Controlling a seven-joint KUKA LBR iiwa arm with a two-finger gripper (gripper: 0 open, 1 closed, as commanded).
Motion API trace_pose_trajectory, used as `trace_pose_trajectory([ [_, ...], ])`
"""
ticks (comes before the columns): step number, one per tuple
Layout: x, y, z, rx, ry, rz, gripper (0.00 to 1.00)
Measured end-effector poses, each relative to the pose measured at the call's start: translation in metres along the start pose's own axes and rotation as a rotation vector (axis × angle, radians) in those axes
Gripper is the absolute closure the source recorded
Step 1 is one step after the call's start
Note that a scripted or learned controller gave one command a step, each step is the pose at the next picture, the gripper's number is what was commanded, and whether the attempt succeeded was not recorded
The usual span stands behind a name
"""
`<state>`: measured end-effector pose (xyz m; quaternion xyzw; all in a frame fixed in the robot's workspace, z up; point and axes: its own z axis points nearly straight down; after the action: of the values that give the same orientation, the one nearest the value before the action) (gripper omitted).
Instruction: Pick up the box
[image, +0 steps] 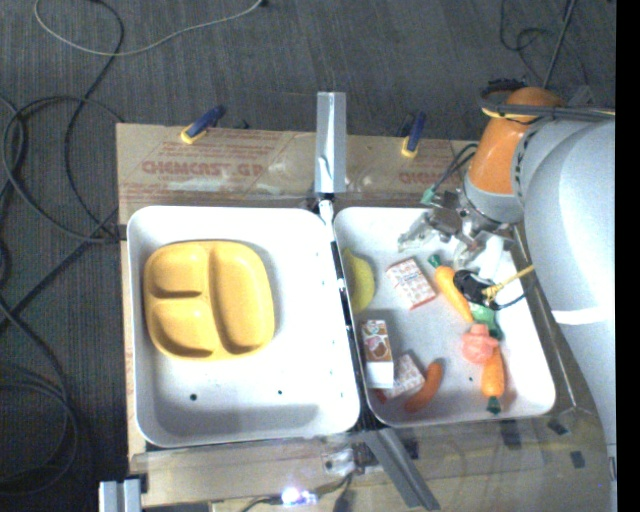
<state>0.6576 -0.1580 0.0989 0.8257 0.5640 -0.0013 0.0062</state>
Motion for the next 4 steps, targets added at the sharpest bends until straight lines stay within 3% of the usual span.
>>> trace_pose_trajectory([
  [1, 0.005, -0.061, 0.009, 0.001, 0.007, 0.072, 0.0],
  [2, 0.001, -0.003, -0.153, 0.011, 0.003, 0.206, 0.0],
  [3, 0.045, -0.04, -0.055, 0.015, 0.004, 0.319, 0.0],
  [4, 0.021, -0.073, 0.008, 0.003, 0.011, 0.364, 0.0],
])
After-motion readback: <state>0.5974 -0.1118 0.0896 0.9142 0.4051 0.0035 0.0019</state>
